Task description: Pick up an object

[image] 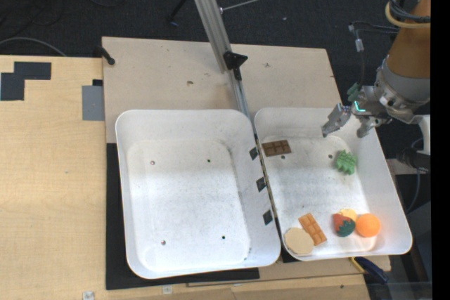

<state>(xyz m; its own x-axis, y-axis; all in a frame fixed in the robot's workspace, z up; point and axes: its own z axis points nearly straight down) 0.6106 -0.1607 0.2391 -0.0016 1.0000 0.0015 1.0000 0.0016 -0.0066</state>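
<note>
Objects available for picking are gathered in the right bin (394, 204). A green leafy piece (345, 162) lies near the bin's right wall, towards the far end. A brown chocolate bar (276, 147) rests beside the divider at the far left of this bin. Along the near rim are set a round beige disc (299, 242), an orange wafer (312, 229) touching it, a red-and-yellow piece (344, 223) and an orange ball (367, 225), the last two just beside each other. The middle of the bin floor is left bare.

The claw (349, 121) is seen above the bin's far right corner, its fingers spread apart with nothing between them; the green piece lies just near of it.

The left bin (133, 151) is shown as speckled white. Both bins are carried on a pale wooden counter (169, 74); a slanted aluminium rail (211, 17) rises behind them, and dark floor with cables lies beyond.
</note>
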